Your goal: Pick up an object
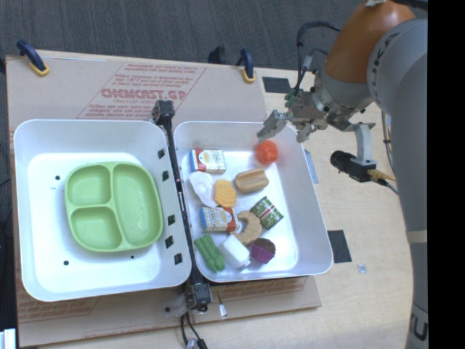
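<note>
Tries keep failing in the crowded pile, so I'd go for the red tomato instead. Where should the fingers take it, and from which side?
Grip the red tomato across its round middle, coming straight down from above. It lies apart from the pile in the right bin, near the far right corner, with bare floor around most of it. The bread roll sits close on the near side, so probably close the fingers left to right.

Two white bins (43, 282) — one green tray (112, 206), about ten toy foods (236, 206).
</note>
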`<state>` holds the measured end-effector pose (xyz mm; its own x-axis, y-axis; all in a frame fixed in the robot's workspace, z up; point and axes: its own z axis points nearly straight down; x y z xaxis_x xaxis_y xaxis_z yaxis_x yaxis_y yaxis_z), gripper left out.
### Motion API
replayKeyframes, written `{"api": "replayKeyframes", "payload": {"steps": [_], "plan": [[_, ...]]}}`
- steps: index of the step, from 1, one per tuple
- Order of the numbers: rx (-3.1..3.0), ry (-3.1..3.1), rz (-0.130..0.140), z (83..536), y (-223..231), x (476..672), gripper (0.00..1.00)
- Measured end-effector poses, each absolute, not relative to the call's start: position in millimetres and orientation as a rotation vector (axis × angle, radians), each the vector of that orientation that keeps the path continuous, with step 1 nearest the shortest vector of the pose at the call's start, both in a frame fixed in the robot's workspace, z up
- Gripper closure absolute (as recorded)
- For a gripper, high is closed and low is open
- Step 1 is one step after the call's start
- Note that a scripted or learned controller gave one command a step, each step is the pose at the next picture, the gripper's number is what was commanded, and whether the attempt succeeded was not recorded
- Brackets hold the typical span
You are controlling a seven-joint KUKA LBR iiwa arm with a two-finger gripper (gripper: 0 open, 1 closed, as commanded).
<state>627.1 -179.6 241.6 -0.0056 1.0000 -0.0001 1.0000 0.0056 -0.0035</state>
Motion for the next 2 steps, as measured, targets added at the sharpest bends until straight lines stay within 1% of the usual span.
{"api": "replayKeyframes", "payload": {"steps": [1,2], "plan": [[-2.211,-2.225,0.006,120,-193,608.9,0.0],[-2.208,-2.23,0.006,132,-193,609.9,1.0]]}}
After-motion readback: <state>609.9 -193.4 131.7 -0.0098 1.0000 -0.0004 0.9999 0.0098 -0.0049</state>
